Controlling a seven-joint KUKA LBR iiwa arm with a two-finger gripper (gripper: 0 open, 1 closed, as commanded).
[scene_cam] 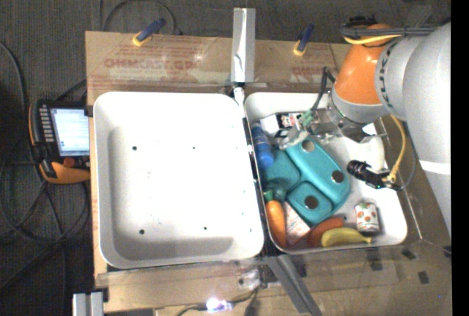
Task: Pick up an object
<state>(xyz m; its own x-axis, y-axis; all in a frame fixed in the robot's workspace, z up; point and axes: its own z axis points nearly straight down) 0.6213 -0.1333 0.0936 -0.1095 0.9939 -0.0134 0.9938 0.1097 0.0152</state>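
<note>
**Arm lowered into the right bin above a cluster of objects**

The grey arm point(421, 98), with its orange band point(360, 76), reaches in from the right and descends into the far part of the right bin point(399, 230). The gripper point(304, 125) sits at the far edge of a teal block point(315, 179) that lies across the bin's middle; whether the hand is open, closed or gripping anything cannot be told. A blue bottle point(260, 147) lies along the bin's left wall. Along the near side lie a carrot point(275, 223), a banana point(344, 237) and a small can point(366, 215). The left bin point(102, 182) stands just beside the right one. A handheld pendant point(62, 138) rests left of the bench.
</note>
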